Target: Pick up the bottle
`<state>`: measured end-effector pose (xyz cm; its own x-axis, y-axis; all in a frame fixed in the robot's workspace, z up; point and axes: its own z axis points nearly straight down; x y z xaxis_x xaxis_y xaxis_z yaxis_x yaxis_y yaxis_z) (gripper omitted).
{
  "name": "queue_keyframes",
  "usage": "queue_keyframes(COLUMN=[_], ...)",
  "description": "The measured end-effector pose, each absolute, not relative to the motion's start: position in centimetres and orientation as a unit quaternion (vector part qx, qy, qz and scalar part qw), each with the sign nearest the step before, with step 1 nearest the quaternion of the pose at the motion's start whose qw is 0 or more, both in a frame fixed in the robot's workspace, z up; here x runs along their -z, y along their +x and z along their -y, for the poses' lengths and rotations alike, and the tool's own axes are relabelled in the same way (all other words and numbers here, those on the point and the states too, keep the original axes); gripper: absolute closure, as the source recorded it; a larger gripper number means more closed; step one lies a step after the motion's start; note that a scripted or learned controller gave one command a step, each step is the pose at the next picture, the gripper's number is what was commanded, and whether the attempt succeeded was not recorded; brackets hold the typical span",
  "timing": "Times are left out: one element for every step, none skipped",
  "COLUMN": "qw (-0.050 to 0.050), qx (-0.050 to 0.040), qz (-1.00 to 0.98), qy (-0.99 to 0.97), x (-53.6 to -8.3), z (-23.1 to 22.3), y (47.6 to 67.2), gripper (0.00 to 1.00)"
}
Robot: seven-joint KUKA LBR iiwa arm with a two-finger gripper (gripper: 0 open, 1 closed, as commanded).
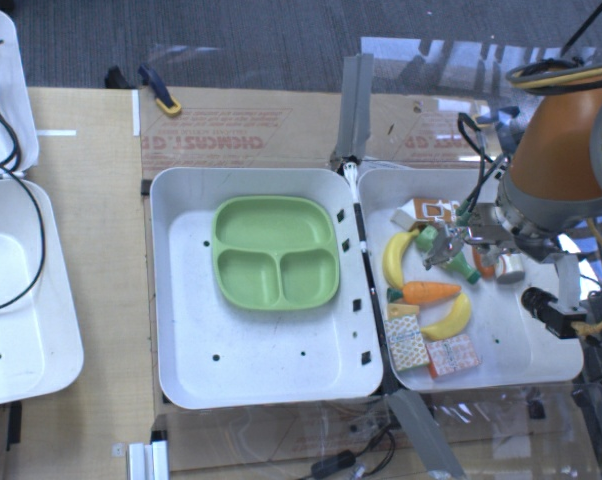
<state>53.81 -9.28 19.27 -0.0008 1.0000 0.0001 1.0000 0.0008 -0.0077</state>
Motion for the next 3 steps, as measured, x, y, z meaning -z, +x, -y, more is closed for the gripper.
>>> queue_keyframes(qw=[0.001, 0.003, 0.001], qx=[-0.0011, -0.0026, -0.0027], qz=[0.718, 0.716, 0.689], qy=[-0.696, -0.698, -0.725], x=[-8.9, -9.4, -24.2], z=[13.0, 13.1, 7.9], y=[56.8, 56.8, 58.5], gripper=[0.00, 1.00, 1.00])
